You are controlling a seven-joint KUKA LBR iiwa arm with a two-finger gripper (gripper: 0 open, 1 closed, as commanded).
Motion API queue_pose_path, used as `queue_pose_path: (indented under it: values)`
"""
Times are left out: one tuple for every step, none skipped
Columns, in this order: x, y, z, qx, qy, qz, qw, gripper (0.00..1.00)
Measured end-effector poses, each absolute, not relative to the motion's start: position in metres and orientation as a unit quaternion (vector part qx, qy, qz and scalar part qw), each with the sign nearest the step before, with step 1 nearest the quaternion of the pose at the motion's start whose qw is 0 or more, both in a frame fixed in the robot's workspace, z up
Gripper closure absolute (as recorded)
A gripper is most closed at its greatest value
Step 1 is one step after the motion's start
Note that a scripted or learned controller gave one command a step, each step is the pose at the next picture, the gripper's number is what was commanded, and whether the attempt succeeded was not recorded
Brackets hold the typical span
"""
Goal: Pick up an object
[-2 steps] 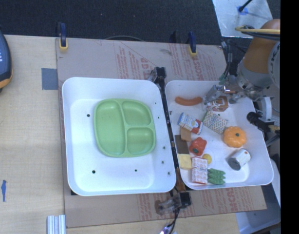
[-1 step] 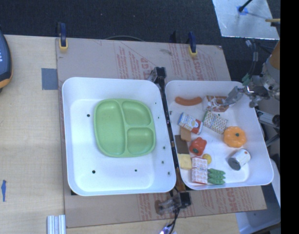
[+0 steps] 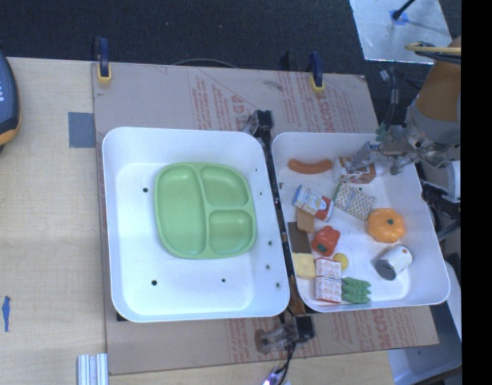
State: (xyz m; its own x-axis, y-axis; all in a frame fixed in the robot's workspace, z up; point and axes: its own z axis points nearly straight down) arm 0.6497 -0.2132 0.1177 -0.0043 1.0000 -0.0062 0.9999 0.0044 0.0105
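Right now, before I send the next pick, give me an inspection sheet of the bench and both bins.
Surface: light wood bench with a cardboard sheet clamped on it; two white bins side by side.
Job's things: right bin holds a sausage, small carton, patterned pouch, orange pumpkin, red pepper, cup, yellow block, green piece.
Clutter: left bin holds a green divided tray.
Grippers: gripper over the right bin's far side; finger state unclear.
Cables: one trailing off the bench's near edge.
Surroundings: dark floor; yellow-edged device at left.
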Motion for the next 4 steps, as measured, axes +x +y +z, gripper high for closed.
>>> queue_pose_path:
  values:
    - [0.620,-0.213,0.170,0.707,0.708,-0.0002,0.001,0.00]
    - [0.657,-0.211,0.116,0.705,0.709,-0.0009,-0.001,0.00]
    - [0.647,-0.155,0.204,0.704,0.710,0.0023,0.003,0.00]
    - [0.637,-0.215,0.131,0.707,0.707,-0.0044,-0.003,0.00]
